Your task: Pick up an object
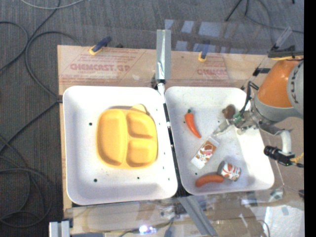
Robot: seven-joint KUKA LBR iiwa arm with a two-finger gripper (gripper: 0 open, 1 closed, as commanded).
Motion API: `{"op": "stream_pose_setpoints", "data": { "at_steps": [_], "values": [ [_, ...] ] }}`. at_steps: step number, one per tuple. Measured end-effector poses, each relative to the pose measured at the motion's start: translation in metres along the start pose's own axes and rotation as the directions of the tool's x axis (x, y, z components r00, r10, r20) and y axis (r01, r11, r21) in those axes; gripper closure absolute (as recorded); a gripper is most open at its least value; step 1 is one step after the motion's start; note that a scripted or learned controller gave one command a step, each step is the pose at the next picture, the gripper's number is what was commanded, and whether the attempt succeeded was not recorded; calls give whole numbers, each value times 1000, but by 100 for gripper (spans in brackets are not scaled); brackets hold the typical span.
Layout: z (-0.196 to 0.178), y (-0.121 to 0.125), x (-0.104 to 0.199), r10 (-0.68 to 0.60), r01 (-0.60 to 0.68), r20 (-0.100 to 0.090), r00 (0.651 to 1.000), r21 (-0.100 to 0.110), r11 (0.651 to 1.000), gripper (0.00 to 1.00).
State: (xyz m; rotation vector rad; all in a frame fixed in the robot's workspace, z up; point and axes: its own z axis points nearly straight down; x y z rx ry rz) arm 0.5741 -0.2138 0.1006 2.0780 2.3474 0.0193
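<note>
From where I stand above the bench, the right bin [256, 147] is the one to watch. The gripper [220, 128] reaches in from its right wall, low over the floor, just left of a small brown object [228, 111]; whether it is clenched or released I cannot tell. Left of the gripper lies an orange carrot [191, 123]. Nearer the bin's front edge sit a white carton [205, 152], a red-and-white can [230, 171] and a sausage [209, 180]. Beside this bin, the left bin [79, 147] holds a yellow divided tray [127, 137].
</note>
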Motion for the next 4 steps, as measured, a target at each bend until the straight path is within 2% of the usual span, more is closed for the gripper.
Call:
{"op": "stream_pose_setpoints", "data": {
  "at_steps": [1, 2, 3, 4],
  "values": [
    [12, 55, 18, -38, 38, 8, 999, 5, 999, 0],
    [14, 99, 21, -97, 97, 7, 995, 11, 995, 0],
    [2, 101, 21, -100, 99, 13, 995, 7, 995, 100],
    [-82, 111, 119, -142, 141, 2, 990, 14, 990, 100]
  ]
}}
